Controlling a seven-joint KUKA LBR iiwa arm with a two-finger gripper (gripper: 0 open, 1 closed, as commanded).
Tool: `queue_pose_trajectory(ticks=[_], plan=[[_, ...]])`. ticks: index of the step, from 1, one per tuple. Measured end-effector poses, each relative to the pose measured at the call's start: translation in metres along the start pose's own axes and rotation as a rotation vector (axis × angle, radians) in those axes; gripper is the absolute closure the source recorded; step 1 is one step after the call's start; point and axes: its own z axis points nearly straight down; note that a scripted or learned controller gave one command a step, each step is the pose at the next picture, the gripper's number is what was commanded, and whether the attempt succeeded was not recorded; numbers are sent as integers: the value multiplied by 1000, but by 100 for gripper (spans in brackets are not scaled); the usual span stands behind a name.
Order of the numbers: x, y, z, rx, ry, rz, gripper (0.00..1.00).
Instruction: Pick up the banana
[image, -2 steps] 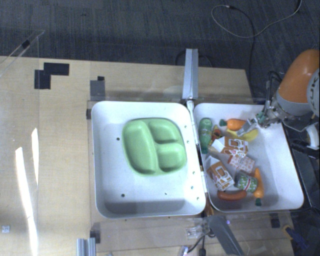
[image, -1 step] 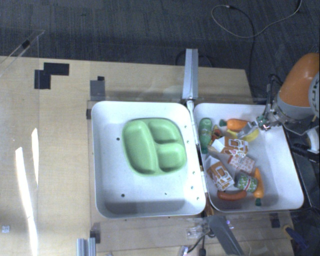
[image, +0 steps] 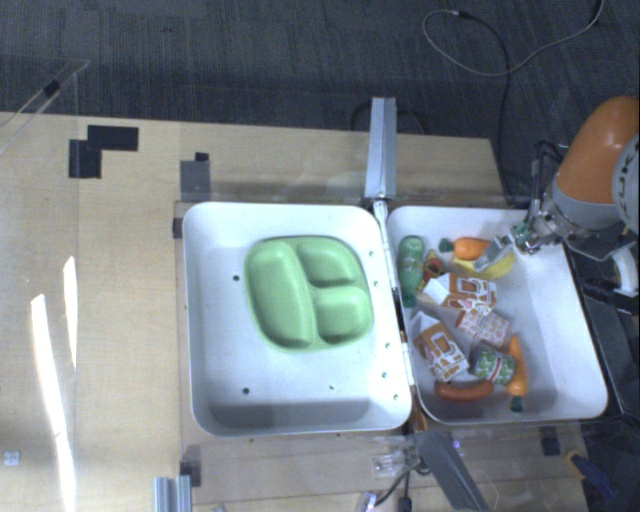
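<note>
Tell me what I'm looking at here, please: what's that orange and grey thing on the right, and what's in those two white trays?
It is a robot arm, seen by one camera fixed above the bench and looking down at a slant. The arm reaches in from the right, and its gripper hangs over the far corner of the right bin. That bin holds a heap of toy groceries: a yellow banana close by the gripper, a green bottle, small cartons and a carrot-like piece. The left bin holds a green divided plate. I cannot see anything between the gripper's fingers.
</note>
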Motion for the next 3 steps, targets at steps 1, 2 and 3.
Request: queue_pose_trajectory(ticks=[1,2,3], plan=[[4,-8,0,-4,-3,1,0],[-2,4,0,1,0,-20,0],[-5,11,1,11,6,-45,0]])
